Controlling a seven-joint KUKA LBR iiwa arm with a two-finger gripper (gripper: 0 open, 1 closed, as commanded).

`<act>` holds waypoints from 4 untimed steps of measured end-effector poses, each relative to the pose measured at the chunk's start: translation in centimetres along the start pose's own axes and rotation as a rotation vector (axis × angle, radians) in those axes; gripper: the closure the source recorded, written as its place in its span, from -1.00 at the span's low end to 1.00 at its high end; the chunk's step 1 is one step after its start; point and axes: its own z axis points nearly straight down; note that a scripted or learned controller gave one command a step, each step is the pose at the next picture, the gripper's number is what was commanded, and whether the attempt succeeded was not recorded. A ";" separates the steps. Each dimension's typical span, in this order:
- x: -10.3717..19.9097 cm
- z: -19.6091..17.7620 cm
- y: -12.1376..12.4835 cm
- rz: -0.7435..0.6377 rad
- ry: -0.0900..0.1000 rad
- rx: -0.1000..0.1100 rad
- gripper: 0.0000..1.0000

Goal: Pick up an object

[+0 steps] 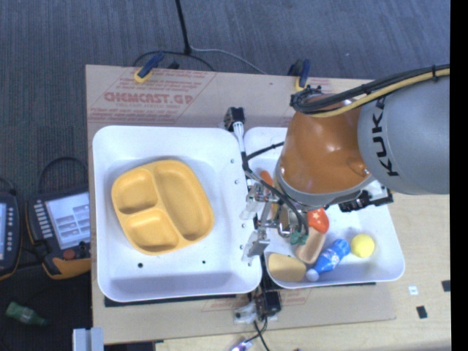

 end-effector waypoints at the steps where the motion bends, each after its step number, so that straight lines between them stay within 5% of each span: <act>1: -2.5 0.0 2.7 -0.446 -0.002 -0.001 -1.00; 2: -0.2 0.0 -1.4 -0.439 -0.001 0.000 -1.00; 3: -3.7 0.0 -4.1 -0.194 -0.003 0.000 -1.00; 4: -3.7 0.0 -4.1 -0.194 -0.003 -0.001 -1.00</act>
